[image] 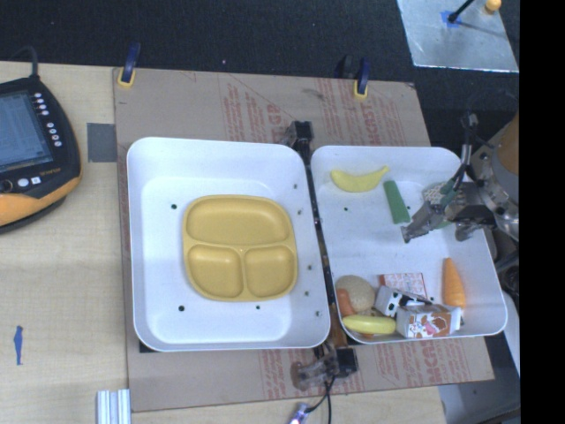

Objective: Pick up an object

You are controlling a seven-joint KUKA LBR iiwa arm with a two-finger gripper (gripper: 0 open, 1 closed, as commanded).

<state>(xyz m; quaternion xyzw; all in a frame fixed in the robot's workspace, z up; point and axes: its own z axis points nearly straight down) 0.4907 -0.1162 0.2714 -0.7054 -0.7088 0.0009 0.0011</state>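
1. Nearest the camera, along the near edge of the right bin [415,159], lies a crowd of candidates: a yellow banana-like piece [370,325], a brown round item [355,290], a small milk carton [428,321] and a black-and-white piece [390,302], all touching or just beside one another.
2. Just right of that crowd an orange carrot [453,283] lies alone against the right wall.
3. The left bin [141,237] holds a yellow divided plate [239,246] at its middle.
4. Farther back, the gripper [422,228] hangs over the bare middle of the right bin, its fingers spread somewhat, nothing between them.
5. Just left of it lies a green stick [396,200], and beyond that a yellow banana [358,179] near the far wall.
6. The step in hand looks like the approach: nothing is grasped yet.
7. The green stick seems the nearest target; the next move likely calls for a shift left, fingers set across its narrow width, then a descent and close.
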